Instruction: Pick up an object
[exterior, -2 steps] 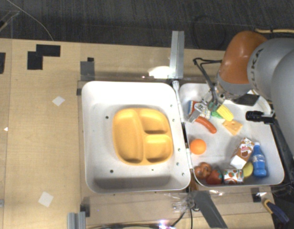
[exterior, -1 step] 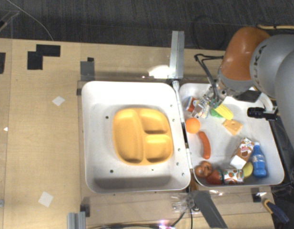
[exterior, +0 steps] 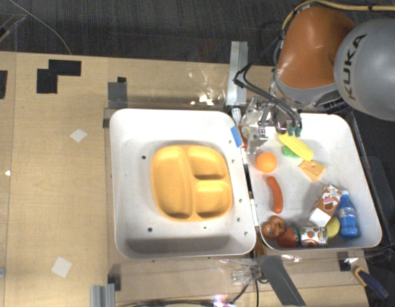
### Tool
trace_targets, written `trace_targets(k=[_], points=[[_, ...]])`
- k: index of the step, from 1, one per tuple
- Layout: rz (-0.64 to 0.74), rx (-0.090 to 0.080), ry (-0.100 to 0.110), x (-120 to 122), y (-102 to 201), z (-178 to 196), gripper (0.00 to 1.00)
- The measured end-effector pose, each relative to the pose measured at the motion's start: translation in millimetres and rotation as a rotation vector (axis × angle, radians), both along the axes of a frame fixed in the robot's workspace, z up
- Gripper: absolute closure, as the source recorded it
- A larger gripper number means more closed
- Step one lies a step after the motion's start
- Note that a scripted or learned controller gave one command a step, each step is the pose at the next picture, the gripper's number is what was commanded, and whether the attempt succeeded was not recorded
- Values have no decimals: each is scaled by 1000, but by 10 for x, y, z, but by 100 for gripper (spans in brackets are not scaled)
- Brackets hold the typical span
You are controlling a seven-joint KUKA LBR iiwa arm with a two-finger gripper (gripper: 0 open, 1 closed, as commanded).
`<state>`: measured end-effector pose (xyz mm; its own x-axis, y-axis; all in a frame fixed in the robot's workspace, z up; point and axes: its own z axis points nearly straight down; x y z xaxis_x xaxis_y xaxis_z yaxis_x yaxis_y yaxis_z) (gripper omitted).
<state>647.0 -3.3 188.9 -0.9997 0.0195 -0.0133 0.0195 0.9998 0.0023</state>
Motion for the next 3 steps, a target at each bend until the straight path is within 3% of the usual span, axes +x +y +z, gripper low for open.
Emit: trace_targets(k=[1,2,3], points=[[-1,0,3,-7,-5,-16,0],[-1,0,3,-7,-5,-15,0],[-72,-3,11,-68,-922,-756,0]])
